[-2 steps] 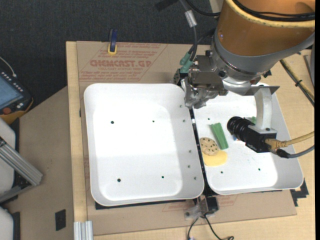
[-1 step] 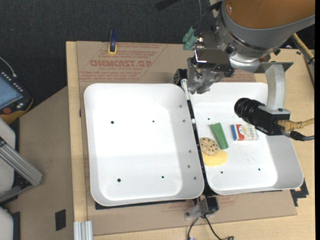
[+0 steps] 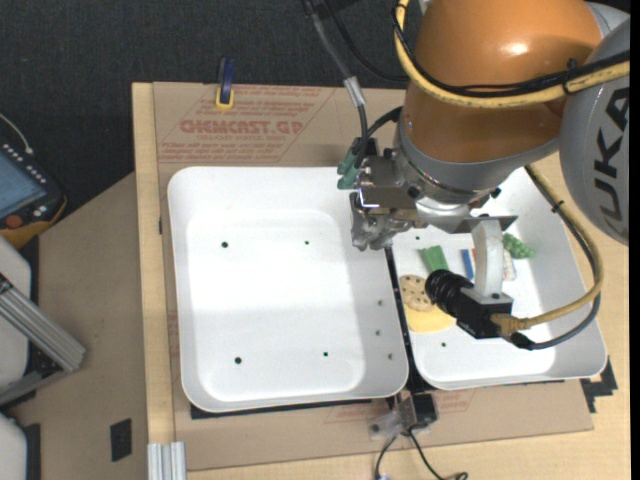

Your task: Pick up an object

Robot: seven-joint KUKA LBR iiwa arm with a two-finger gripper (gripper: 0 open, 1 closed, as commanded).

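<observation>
My gripper (image 3: pixel 368 230) hangs low over the inner edge of the right bin (image 3: pixel 560 353), close to the divider between the two bins. In the right bin, just right of the gripper, lie a dark green block (image 3: pixel 434 259), a small blue piece (image 3: pixel 467 264), a pale green lumpy thing (image 3: pixel 518 247) and a yellow round disc with a speckled tan part (image 3: pixel 419 306). The big orange-banded wrist hides much of that bin. I see nothing between the gripper's tips.
The left bin (image 3: pixel 200 268) is a shallow white tray with several small dark dots on its floor. Both bins rest on a cardboard sheet (image 3: pixel 250 118) with a blue clip (image 3: pixel 226 78) at its far edge.
</observation>
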